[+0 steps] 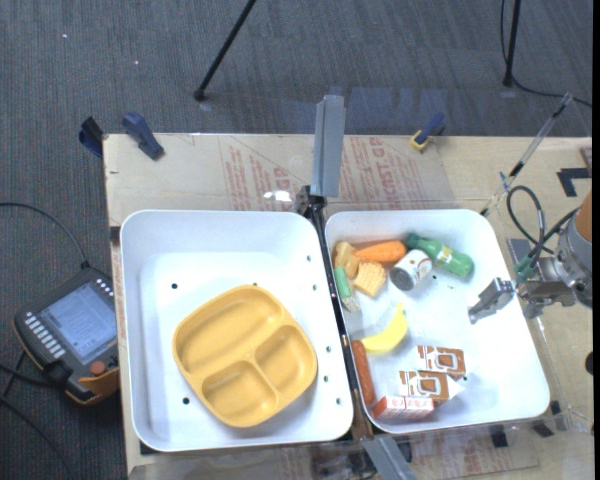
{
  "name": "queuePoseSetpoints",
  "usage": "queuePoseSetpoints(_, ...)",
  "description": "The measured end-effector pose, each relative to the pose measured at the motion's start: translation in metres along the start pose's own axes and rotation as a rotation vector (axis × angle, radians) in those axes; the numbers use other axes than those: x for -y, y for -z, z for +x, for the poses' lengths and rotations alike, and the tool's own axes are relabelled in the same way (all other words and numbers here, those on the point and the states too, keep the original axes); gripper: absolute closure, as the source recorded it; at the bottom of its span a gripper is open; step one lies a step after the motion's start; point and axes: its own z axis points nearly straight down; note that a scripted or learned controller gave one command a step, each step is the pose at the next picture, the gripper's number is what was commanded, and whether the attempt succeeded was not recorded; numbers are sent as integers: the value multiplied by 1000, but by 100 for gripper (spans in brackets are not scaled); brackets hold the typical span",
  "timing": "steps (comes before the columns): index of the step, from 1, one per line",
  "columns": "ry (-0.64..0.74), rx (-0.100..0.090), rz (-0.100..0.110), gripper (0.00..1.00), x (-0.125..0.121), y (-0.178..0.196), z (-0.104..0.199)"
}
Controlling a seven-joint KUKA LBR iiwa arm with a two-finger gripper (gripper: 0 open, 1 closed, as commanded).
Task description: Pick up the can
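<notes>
Looking down on the surface (380,173), you see the can (411,269) lying on its side near the back of the right bin (520,363), between a carrot (380,252) and a green bottle (442,254). The tool (492,300) hangs above the bin's right side, apart from the can, nothing visibly between its fingers; you cannot tell whether they are open. A yellow tray (244,355) sits in the left bin (145,258).
</notes>
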Motion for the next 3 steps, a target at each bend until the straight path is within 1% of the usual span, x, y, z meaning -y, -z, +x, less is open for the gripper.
queuePoseSetpoints(1, 23, 2, -1, 0, -22, 98, -6)
queuePoseSetpoints(2, -85, 0, 1, 0, -20, -42, 4)
queuePoseSetpoints(3, -47, 1, -24, 0, 6, -133, 13)
